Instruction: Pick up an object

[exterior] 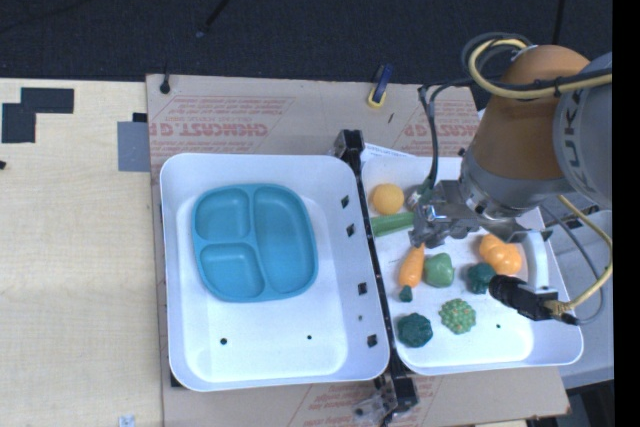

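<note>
The right white bin (545, 350) holds several toy foods: a yellow-orange round fruit (387, 198), a carrot (411, 269), a green block-like piece (438, 269), an orange piece (501, 256), a dark teal piece (480, 278), a light green bumpy piece (458, 316) and a dark green broccoli-like piece (414, 329). A green stalk (389, 223) lies beside the bin's left wall. My gripper (432, 227) hangs low over the bin, just above the carrot and the green piece. The arm's grey and orange body covers the bin's upper right.
The left white bin (190, 335) holds a blue three-compartment plate (253, 242). A black divider (362, 245) runs between the two bins. A blue and yellow clamp (379, 87) sits at the board's back edge. Cables loop around the wrist.
</note>
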`<action>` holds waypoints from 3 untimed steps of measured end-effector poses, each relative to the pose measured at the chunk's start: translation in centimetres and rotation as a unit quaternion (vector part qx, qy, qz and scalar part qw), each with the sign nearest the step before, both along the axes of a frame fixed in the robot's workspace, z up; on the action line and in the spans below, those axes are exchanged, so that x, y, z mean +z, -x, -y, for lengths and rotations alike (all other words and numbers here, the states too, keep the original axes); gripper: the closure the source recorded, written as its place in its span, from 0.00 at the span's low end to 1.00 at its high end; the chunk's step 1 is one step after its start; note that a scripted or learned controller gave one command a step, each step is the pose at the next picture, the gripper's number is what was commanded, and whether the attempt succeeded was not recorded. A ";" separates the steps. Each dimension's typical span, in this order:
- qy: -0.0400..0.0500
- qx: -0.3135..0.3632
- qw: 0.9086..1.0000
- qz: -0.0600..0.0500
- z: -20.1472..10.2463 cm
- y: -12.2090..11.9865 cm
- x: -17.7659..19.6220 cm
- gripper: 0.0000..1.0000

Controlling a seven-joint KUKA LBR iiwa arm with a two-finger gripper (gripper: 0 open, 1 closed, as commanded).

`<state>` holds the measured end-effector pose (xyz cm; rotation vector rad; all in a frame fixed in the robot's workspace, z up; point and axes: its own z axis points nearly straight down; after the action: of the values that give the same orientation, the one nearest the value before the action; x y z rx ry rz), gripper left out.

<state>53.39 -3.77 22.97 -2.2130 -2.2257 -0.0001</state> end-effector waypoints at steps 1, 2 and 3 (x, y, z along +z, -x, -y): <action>0.000 -0.001 1.000 0.000 -4.6 -1.8 0.7 1.00; 0.001 -0.001 1.000 -0.001 -9.1 -3.7 -1.0 1.00; 0.001 -0.002 1.000 0.000 -10.6 -4.5 -0.8 1.00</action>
<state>57.88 6.83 22.16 -2.2177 -2.2223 0.0030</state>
